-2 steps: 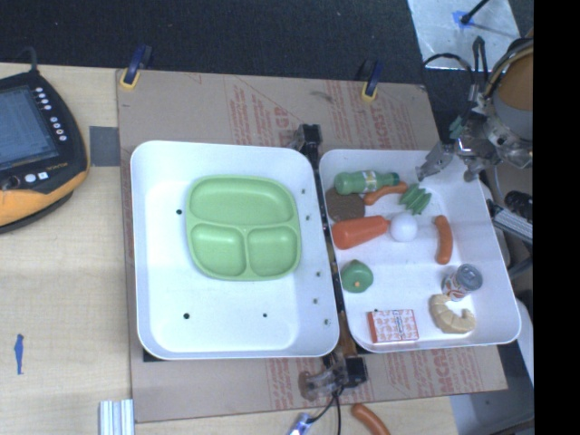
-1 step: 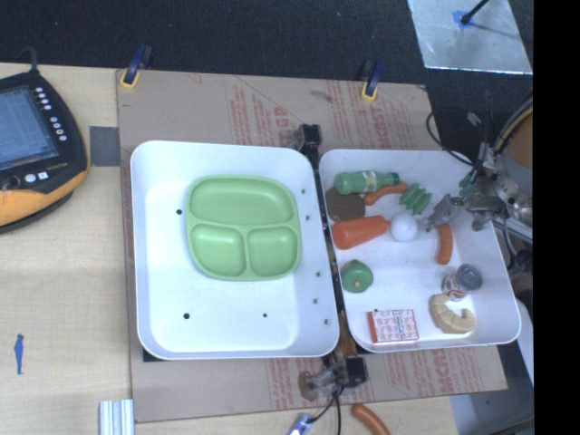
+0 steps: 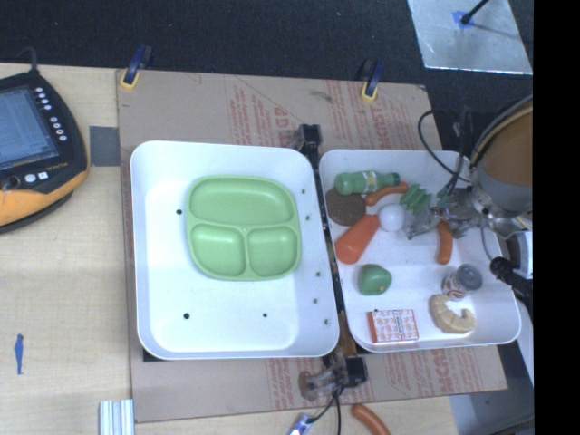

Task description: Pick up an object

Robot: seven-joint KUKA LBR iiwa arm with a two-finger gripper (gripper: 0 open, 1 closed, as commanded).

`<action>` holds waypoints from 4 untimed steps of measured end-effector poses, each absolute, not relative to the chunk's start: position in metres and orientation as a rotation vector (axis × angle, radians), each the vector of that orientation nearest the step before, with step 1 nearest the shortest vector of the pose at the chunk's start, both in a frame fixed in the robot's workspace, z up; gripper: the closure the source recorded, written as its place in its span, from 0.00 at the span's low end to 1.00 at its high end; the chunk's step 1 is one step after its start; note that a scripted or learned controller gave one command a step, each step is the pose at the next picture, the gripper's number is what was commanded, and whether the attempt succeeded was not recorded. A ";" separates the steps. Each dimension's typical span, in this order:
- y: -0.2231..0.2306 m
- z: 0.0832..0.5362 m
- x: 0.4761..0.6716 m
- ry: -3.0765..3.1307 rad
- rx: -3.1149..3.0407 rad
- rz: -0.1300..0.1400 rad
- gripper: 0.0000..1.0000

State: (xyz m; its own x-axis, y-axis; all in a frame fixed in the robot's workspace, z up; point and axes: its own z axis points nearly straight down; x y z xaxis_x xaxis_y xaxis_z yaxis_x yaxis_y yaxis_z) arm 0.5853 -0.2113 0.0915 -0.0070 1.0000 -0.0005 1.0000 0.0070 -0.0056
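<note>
Cardboard (image 3: 272,107), brown w/ red print, lies flat under both bins; take the right bin (image 3: 507,333) as your landmark, a shallow white plastic tray w/ rounded corners.

Nearest you, just outside its front rim, an orange rounded piece (image 3: 372,417) lies on the cardboard. Inside along the front wall: a flat red-and-white printed packet (image 3: 392,325), square-edged, and beside it a tan ring-shaped pastry (image 3: 452,314), lumpy surface. Just behind the pastry sits a small round grey-topped item (image 3: 466,277), too small to tell what.

Mid bin: a smooth green rounded piece (image 3: 374,279), then a tapered orange carrot (image 3: 356,237) angled toward the left wall. A slim orange stick (image 3: 443,243) stands lengthwise by the right side.

Far half: a brown disc (image 3: 345,207), a white ball (image 3: 391,217), a green bottle (image 3: 364,182) on its side, a thin orange strip (image 3: 388,194).

Gripper (image 3: 433,217), grey metal, hangs low over the far right part of the bin, next to a ridged green piece (image 3: 416,198); you can't tell from here how wide the fingers stand or whether anything sits betw. them.

Left of your landmark, touching side by side, the left bin (image 3: 163,324) holds a pale green three-compartment plate (image 3: 243,226), glossy, rounded. Blue-and-yellow clamps (image 3: 135,65) pin the cardboard's far edge.
</note>
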 end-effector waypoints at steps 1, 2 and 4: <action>-0.182 0.093 0.636 -2.226 -2.215 0.003 0.00; -0.199 0.093 0.657 -2.227 -2.215 0.001 0.00; -0.138 0.159 0.657 -2.226 -2.217 -0.001 1.00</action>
